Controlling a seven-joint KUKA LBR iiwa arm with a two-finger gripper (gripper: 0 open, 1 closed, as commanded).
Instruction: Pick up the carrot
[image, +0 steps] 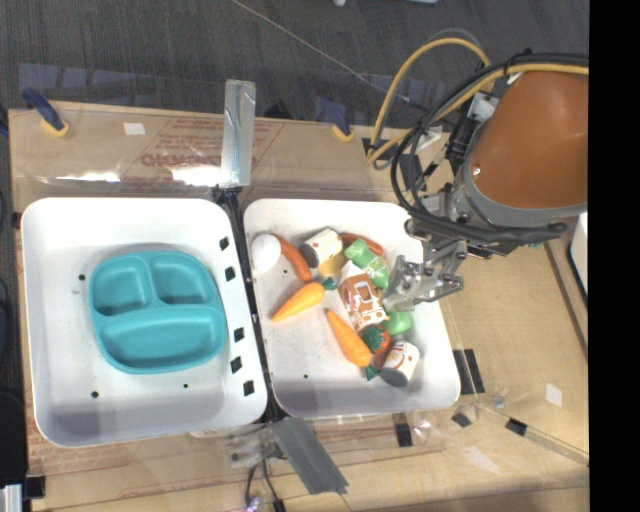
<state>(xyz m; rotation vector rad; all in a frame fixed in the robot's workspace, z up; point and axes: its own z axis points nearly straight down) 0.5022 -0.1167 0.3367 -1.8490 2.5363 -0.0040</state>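
Gripper sits low over the right side of the right bin, arm coming in from the right, orange band above it. Can't tell from here how the gripper is set or whether it has anything. Nearest carrot lies loose mid-bin, tip pointing left, apart from the gripper. Second carrot lies just below it, angled toward the can. Third one sits beside the white egg. Small carton is near the gripper. Left bin holds a teal divided plate.
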